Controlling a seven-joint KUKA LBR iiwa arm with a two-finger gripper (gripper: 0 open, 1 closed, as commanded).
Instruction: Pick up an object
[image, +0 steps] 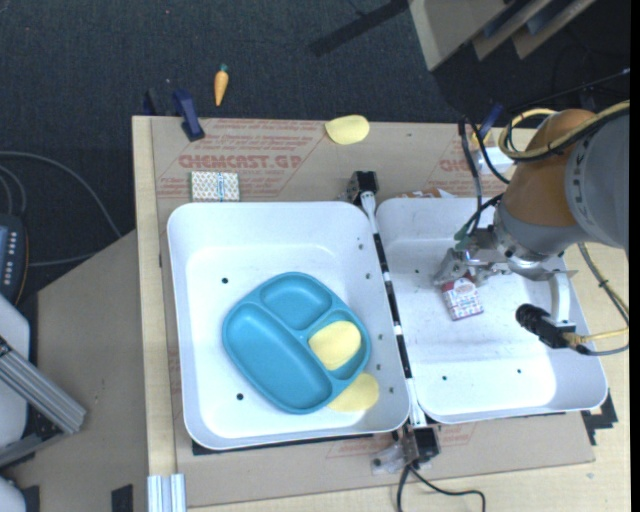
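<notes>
Over the right bin (500, 385), toward its upper left part, the gripper (468, 262) is seen lowered; whether it is released or clenched cannot be told. Just below it, a small red-and-white packet (462, 298) is lying on the bin floor; contact between them cannot be made out. Beyond the bin walls to the gripper's left in the view, the left bin (200, 260) is occupied by a blue divided plate (275, 340). One yellow piece (337, 343) is held in the compartment nearest the gripper, and a second yellow piece (357, 393) is tucked against the plate's rim. Farther up and left, outside the bins, a yellow lump (347, 129) and a patterned packet (215, 185) are laid on the board.
</notes>
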